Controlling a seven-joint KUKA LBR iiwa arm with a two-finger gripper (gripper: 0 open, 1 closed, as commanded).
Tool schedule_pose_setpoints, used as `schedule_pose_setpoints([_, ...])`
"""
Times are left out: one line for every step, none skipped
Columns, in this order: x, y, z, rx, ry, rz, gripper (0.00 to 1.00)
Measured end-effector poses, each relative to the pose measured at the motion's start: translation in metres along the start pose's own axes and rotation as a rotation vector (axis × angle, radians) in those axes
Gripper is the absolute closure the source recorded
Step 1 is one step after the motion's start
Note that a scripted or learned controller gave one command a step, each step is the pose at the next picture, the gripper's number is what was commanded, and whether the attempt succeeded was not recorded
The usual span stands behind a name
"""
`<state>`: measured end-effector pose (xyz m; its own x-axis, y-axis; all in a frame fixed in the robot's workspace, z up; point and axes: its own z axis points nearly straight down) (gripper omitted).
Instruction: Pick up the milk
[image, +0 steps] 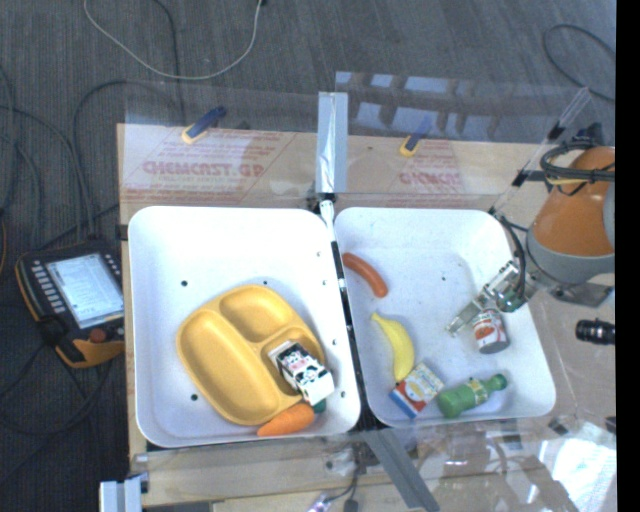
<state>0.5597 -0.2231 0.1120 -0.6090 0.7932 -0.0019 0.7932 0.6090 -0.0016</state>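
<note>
The milk (304, 371), a small white carton with black cow patches, lies tilted in the lower right compartment of the yellow divided tray (232, 355); the tray sits in the left bin (160, 250), toward its 5 o'clock corner; an orange carrot (286, 422) lies at 6 o'clock of the milk, just beside the tray's lower rim and against the bin's near wall.

The arm (572, 225), grey with its orange band, enters at 3 o'clock and reaches into the right bin (440, 240); the gripper (478, 310) hangs low over that bin's right half, well apart from the milk, which lies far off at its 8 o'clock across the wall between the bins; whether its jaws stand wide or narrow I cannot tell, and nothing shows between them; a small red and white can (489, 331) lies just beside the gripper at its 5 o'clock.

In the same bin a red sausage (365, 274) lies at 10 o'clock near the dividing wall; a yellow banana (397, 343) lies below it; a small colourful box (415, 389) sits at the banana's lower tip; a green bottle (470, 394) lies on its side at 3 o'clock of the box; a handheld control pendant (72, 295) rests on the floor at 9 o'clock of the left bin.
</note>
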Motion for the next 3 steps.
schedule_pose_setpoints([0.0, 0.002, -0.009, -0.003, 0.0, -0.001, 1.0])
schedule_pose_setpoints([0.001, 0.004, -0.018, -0.006, 0.0, -0.002, 1.0])
schedule_pose_setpoints([0.002, 0.006, -0.027, -0.009, 0.001, -0.004, 1.0])
